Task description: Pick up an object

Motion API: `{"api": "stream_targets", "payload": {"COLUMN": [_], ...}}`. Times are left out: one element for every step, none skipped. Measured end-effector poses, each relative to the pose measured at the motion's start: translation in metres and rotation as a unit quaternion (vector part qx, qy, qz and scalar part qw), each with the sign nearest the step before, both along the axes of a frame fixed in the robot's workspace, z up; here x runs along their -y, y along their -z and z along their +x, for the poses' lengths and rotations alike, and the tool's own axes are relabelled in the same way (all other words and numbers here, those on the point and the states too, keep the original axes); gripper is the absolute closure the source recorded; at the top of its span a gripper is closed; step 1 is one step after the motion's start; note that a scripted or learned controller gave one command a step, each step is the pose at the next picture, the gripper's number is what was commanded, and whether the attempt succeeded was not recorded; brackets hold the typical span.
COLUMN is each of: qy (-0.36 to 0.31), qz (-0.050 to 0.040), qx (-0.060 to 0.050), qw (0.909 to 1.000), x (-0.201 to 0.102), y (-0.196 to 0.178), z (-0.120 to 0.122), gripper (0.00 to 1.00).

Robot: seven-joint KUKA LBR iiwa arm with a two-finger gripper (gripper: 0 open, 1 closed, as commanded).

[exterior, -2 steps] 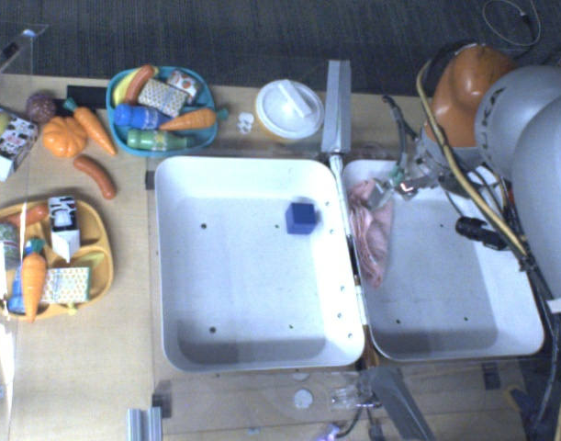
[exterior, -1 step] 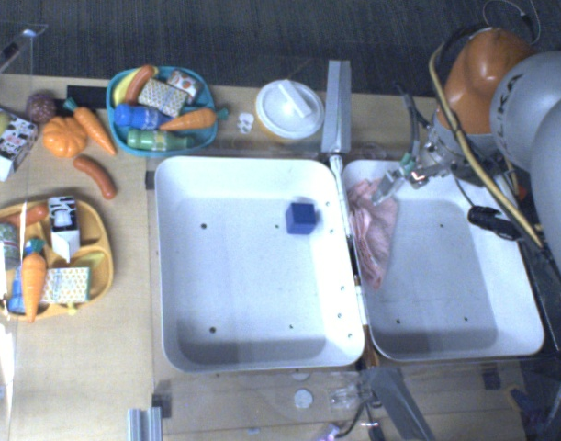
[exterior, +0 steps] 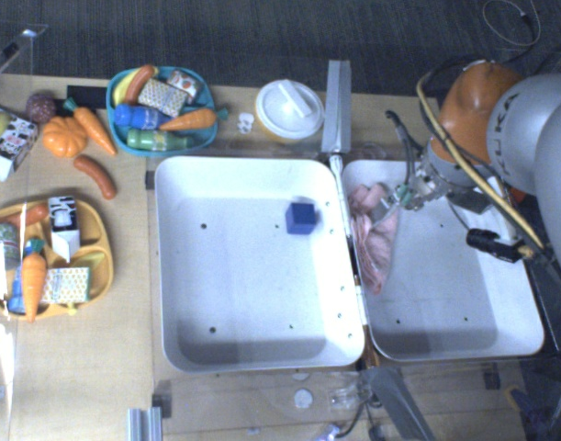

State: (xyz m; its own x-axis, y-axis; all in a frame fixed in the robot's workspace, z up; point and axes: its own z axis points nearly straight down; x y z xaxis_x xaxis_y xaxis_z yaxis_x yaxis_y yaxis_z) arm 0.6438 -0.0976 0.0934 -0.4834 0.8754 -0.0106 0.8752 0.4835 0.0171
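A small blue cube lies in the left bin, toward its upper right. A limp pink cloth-like object lies along the left wall of the right bin. My gripper reaches in from the right and hangs low over the upper end of the pink object, close to it or touching it. The wrist and cables hide the tip.
On the bench to the left are a blue bowl of toy food, a yellow plate of toys, and loose toy vegetables. A white lidded bowl and a grey upright bar stand behind the bins.
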Motion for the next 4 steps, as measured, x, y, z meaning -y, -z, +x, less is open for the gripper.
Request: {"api": "stream_targets", "payload": {"qy": [-0.035, -0.037, -0.135, -0.236], "qz": [-0.0014, -0.0034, -0.0017, -0.0030], "qx": [-0.017, -0.003, -0.006, -0.006], "qw": [0.9993, 0.9993, 0.9908, 0.9718], "x": [-0.002, -0.004, -0.002, -0.015], "y": [0.000, -0.013, -0.086, -0.155], "z": [0.024, 0.029, 0.027, 0.016], "gripper": [0.00, 1.00, 1.00, 1.00]}}
